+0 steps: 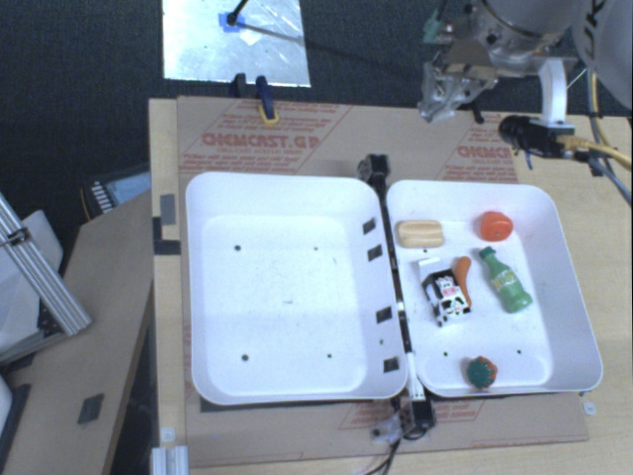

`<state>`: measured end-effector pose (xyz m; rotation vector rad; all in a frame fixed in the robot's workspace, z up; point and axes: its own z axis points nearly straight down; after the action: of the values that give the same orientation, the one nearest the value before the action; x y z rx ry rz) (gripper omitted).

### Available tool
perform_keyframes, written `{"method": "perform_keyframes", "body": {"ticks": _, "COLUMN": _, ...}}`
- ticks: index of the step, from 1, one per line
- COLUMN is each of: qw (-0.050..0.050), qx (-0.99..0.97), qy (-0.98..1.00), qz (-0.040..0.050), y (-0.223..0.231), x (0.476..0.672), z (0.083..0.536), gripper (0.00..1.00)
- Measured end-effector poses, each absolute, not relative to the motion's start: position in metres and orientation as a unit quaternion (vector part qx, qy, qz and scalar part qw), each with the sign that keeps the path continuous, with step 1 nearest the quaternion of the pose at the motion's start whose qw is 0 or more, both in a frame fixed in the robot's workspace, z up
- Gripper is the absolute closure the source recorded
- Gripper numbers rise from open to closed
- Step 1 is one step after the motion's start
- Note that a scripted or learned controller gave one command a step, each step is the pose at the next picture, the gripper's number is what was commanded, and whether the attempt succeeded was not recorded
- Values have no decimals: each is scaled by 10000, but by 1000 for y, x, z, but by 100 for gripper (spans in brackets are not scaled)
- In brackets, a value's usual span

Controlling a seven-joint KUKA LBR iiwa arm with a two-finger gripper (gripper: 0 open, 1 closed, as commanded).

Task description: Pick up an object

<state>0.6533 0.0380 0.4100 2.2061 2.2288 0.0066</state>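
The pincer (447, 102) hangs high, past the far edge of the right bin (566, 265), over the brown cardboard (297, 137). Nothing is in it. It is too blurry to tell if it is spread or pressed together.

All the toys sit in the right bin. The little cow box (447, 297) is in the middle, so I use it as the marker. Touching its right side is an orange carrot (462, 275). A bit further right lies a green bottle (505, 280). Behind the cow box is a tan bun (419, 233), and behind and to the right is a red-orange tomato (496, 226). In front of the cow box, well apart, is a small round green and red toy (482, 371).

What could go wrong? The cow box and the carrot touch, so the pincer could bump one while going for the other. The tomato is round and looks smooth, so it could roll or pop out. The bottle looks shiny and narrow at the top, so it could slip. The bun looks soft and long, maybe easier. The left bin (198, 265) is white and smooth-looking, with small dark dots.
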Motion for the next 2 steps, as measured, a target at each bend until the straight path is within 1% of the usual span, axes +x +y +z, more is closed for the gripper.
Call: {"method": "perform_keyframes", "body": {"ticks": 2, "qw": 47, "qx": 6994, "qy": 7148, "qz": 33, "y": 38, "x": 654, "z": 432, "gripper": 100}}
